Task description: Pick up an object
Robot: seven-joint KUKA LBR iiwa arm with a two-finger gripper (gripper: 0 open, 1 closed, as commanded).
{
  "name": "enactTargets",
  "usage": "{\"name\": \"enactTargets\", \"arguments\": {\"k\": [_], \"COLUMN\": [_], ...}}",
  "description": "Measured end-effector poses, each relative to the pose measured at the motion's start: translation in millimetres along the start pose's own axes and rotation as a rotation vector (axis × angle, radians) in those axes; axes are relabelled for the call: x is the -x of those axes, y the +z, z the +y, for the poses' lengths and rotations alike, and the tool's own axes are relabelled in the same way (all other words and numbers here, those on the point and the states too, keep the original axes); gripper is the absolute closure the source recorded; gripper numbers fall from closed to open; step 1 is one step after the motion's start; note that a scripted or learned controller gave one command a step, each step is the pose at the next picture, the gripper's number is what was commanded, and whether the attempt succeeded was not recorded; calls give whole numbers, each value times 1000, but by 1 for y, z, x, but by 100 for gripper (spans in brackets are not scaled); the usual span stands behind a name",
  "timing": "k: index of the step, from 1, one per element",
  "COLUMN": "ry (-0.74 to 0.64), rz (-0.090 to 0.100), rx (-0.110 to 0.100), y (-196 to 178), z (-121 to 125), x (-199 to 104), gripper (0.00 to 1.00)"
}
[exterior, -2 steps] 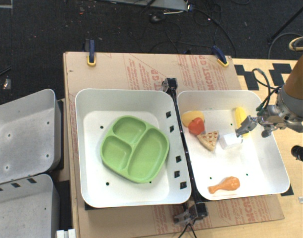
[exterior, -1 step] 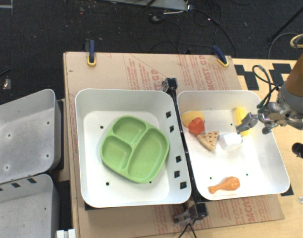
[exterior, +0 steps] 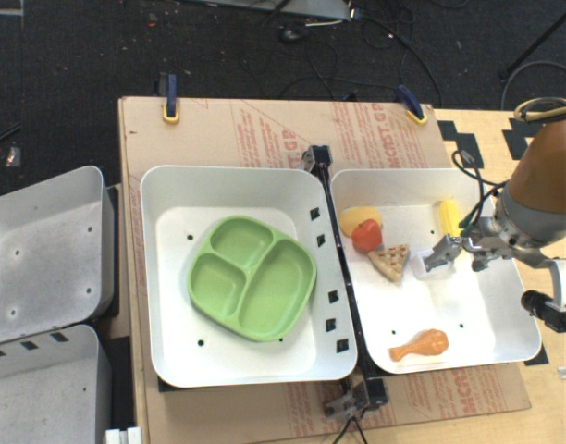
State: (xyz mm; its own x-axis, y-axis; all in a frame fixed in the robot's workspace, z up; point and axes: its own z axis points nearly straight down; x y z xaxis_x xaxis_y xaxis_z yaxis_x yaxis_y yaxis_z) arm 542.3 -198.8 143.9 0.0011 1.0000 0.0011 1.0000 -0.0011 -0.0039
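1. Gripper (exterior: 437, 255) low over the right bin (exterior: 505, 340), just beside the pizza slice (exterior: 390, 263); whether it is parted or closed cannot be told, and nothing is seen in its hold.
2. Candidates, all in the right bin: pizza slice, red-and-yellow fruit pieces (exterior: 362, 228) touching it, corn cob (exterior: 448, 215) near the far wall, orange drumstick (exterior: 420, 345) near the front wall.
3. Green divided plate (exterior: 252, 277) sits in the left bin (exterior: 163, 248).
4. Judgement: toys look like light, stiff, smooth plastic, likely slippery. The drumstick lies alone; take it across the narrow shank.
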Motion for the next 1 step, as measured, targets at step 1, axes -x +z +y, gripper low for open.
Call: {"name": "enactTargets", "arguments": {"k": [1], "ry": [0], "rz": [0], "rx": [0], "y": [54], "z": [0], "x": [-1], "gripper": [0]}}
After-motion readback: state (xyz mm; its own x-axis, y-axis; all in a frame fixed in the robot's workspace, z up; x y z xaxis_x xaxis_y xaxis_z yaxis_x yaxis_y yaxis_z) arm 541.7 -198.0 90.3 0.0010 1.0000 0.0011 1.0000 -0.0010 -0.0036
